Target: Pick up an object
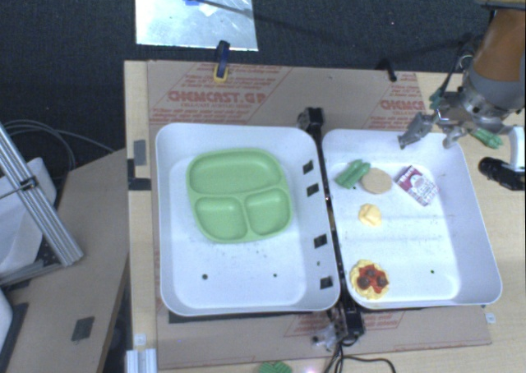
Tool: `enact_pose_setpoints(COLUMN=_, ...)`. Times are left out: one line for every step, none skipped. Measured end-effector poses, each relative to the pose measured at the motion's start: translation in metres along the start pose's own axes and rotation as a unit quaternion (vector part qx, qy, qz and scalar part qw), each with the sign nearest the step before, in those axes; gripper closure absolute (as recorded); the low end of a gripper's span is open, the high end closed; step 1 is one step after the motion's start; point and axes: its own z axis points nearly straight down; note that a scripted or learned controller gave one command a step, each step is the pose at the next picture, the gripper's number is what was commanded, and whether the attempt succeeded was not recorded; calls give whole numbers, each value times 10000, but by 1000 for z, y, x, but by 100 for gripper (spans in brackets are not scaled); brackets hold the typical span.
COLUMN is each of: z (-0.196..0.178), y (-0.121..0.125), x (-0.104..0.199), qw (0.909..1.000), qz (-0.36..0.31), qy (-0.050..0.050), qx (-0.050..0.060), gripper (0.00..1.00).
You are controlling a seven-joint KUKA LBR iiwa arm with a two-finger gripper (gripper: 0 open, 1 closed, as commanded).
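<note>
My gripper (431, 135) hangs over the far edge of the right bin (460, 281), fingers spread open with nothing between them. Below it in that bin lie a red and white packet (416, 185), a tan round cookie (377, 181), a green bean pod (352, 172), a small yellow piece (370, 215) and a toy pizza slice (370, 278) near the front. The packet is the nearest thing to the gripper, a little toward the front.
The left bin (177, 281) holds a green divided tray (240, 195). A black hinge strip (322, 199) runs between the bins. A foil sheet (196, 2) lies on the dark floor beyond the bench.
</note>
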Motion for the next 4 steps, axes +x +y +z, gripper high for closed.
enact_pose_setpoints(z=56, y=-3, x=-25, qw=10000, qz=13, qy=0, qx=16, gripper=0)
enact_pose_setpoints(z=128, y=-1, x=-33, qw=10000, qz=9, qy=1, qx=21, gripper=0)
enact_pose_setpoints(z=112, y=2, x=-33, qw=10000, qz=-3, qy=-8, qx=-15, gripper=100)
enact_pose_setpoints(z=112, y=2, x=-33, qw=10000, qz=-9, qy=-11, qx=-13, gripper=0)
